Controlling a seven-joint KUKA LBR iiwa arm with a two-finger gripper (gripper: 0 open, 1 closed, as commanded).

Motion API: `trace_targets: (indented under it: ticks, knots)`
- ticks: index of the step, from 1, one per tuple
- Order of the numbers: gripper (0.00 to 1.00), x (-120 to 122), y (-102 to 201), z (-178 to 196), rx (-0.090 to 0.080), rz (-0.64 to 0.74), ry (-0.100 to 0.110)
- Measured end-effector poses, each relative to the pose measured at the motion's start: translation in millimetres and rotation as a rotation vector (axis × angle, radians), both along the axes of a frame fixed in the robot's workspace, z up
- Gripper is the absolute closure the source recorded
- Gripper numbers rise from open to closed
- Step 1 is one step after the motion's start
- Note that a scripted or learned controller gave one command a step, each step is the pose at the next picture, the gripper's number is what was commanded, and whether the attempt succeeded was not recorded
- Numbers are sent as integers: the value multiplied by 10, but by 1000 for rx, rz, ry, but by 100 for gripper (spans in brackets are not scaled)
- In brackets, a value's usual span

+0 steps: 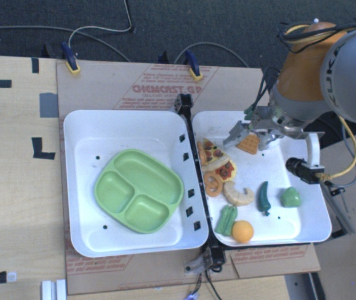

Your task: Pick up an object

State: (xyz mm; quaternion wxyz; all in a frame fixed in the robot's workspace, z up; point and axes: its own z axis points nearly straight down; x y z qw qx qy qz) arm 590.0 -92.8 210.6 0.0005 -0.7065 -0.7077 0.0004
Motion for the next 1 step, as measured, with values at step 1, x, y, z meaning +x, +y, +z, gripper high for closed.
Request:
trace_targets:
  ticks: [1]
  knots:
    - [0,-110,-88,-1060,0,-1,3]
